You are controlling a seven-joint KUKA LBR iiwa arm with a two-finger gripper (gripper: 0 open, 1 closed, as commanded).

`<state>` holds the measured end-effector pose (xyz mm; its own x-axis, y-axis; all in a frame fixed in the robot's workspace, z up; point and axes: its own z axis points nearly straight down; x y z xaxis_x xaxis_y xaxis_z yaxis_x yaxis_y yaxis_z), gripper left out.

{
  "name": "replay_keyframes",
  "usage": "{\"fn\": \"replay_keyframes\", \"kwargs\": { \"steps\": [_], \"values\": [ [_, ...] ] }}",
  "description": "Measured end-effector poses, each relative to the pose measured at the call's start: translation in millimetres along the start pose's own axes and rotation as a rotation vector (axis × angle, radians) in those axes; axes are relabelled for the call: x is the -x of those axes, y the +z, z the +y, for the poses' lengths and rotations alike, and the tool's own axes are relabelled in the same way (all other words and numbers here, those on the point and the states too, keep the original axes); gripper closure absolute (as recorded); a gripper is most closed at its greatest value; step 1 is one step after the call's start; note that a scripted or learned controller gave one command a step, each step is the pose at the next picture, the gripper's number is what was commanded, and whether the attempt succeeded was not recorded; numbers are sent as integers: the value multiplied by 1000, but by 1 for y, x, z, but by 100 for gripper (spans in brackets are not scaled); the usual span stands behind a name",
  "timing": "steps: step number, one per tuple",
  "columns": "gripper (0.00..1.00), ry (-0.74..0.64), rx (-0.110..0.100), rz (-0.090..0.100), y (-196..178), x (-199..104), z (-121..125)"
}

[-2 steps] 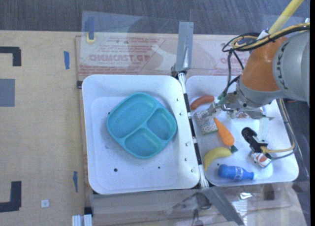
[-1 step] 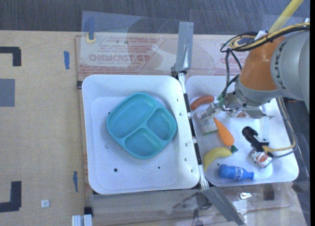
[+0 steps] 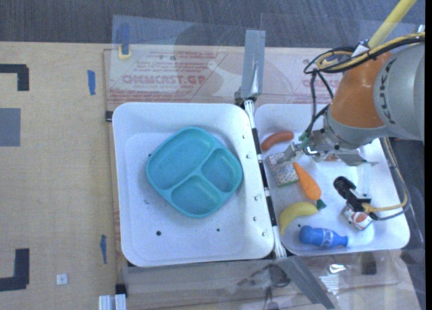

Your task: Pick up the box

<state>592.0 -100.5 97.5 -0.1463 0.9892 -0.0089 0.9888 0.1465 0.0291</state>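
Observation:
The box (image 3: 283,171) is small and pale with a speckled green and red print. It lies near the left wall of the right bin (image 3: 395,231). My gripper (image 3: 300,149) hangs just above and to the right of the box, close to its upper corner. The grey arm with its orange band (image 3: 358,102) reaches in from the right. I see nothing lifted off the bin floor.
An orange carrot (image 3: 308,182) lies against the box's right side, and a red sausage (image 3: 277,140) just behind it. A yellow banana (image 3: 297,214) and a blue bottle (image 3: 322,236) lie at the front. The left bin (image 3: 128,221) holds a teal divided plate (image 3: 194,171).

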Motion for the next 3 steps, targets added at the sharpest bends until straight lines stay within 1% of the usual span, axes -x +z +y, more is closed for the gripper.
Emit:
{"fn": "replay_keyframes", "kwargs": {
  "steps": [1,2,3],
  "values": [
    [0,128,-10,4,2,-2,0],
    [0,82,-13,5,3,1,17],
    [0,4,-4,-1,1,-1,16]
  ]
}}
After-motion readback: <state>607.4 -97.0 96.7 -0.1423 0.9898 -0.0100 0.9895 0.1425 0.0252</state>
